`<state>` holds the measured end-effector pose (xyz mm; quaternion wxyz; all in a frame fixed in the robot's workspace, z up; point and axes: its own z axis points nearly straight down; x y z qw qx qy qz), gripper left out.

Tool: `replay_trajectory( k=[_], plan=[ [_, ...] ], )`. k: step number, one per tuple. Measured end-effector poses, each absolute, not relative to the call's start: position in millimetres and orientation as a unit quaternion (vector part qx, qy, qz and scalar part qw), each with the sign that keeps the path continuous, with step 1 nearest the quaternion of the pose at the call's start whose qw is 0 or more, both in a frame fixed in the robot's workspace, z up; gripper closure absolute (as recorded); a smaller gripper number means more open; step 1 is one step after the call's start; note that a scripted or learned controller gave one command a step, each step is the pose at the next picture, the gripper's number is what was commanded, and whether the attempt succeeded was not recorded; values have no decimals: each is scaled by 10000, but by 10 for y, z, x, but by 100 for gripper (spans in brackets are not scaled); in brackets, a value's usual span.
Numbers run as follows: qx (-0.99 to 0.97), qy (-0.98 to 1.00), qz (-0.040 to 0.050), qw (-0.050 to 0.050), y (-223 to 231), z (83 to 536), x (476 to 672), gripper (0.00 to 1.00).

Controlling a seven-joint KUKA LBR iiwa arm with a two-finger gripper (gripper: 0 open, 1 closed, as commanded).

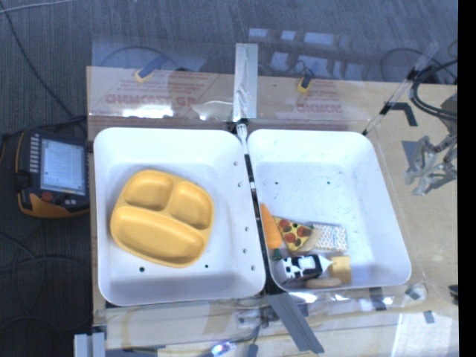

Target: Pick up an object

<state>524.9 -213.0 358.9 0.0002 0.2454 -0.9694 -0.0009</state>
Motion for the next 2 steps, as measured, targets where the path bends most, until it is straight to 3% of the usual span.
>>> replay_trajectory(
  k=[2],
  plan=[
    [6315,-7753,-16,-25,-2233,4321,5101,100]
  ],
)
